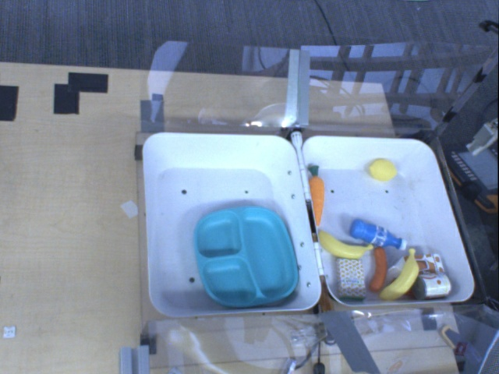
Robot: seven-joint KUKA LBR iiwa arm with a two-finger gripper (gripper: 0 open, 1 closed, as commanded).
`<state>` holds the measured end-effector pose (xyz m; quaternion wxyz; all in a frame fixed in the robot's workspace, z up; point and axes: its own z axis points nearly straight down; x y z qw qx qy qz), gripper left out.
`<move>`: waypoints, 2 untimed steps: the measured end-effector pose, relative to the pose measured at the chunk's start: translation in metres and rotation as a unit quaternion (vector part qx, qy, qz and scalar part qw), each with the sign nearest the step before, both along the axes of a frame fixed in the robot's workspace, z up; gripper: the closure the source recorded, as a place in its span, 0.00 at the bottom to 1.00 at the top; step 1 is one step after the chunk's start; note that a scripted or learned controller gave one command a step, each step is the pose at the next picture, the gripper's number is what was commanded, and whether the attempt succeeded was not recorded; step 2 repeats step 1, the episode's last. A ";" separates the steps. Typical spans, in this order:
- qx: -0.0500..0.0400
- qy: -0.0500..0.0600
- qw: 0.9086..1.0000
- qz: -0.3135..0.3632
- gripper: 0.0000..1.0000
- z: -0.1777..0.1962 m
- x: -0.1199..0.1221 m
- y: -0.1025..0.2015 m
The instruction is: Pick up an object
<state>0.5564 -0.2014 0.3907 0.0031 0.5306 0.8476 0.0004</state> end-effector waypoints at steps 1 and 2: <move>-0.001 -0.002 0.998 0.062 1.00 0.038 -0.048 0.003; -0.001 -0.002 0.998 0.062 1.00 0.038 -0.048 0.003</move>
